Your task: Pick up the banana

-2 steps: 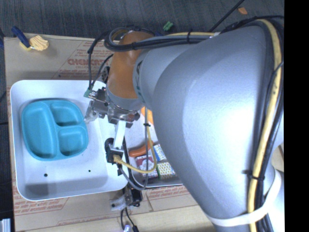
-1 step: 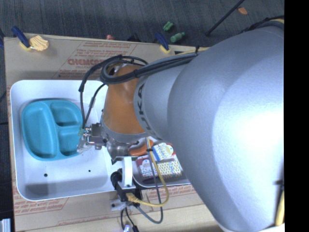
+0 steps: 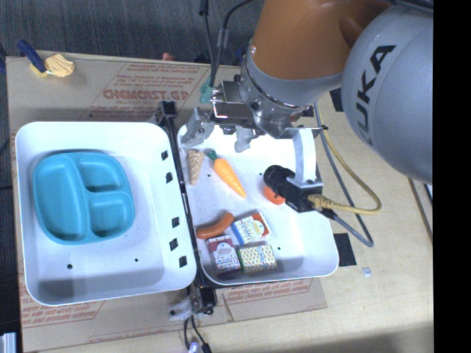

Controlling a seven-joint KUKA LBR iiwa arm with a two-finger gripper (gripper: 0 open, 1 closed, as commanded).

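My gripper (image 3: 218,138) hangs over the far left part of the right bin (image 3: 324,259), fingers spread and nothing between them, so it is open. Just below it an orange carrot (image 3: 229,178) lies slanted, its green tip close to the fingertips. A pale cone-shaped bread piece (image 3: 195,165) lies along the bin's left wall, under the left finger (image 3: 193,132). The arm's big orange and grey body hides the far side of this bin.
Near the front of the right bin lie a reddish sausage (image 3: 214,226) and three small food boxes (image 3: 241,247). A small orange thing (image 3: 274,194) peeks out mid-bin. A blue divided plate (image 3: 82,195) fills the left bin (image 3: 29,138). A yellow and blue item (image 3: 53,65) sits on the cardboard.
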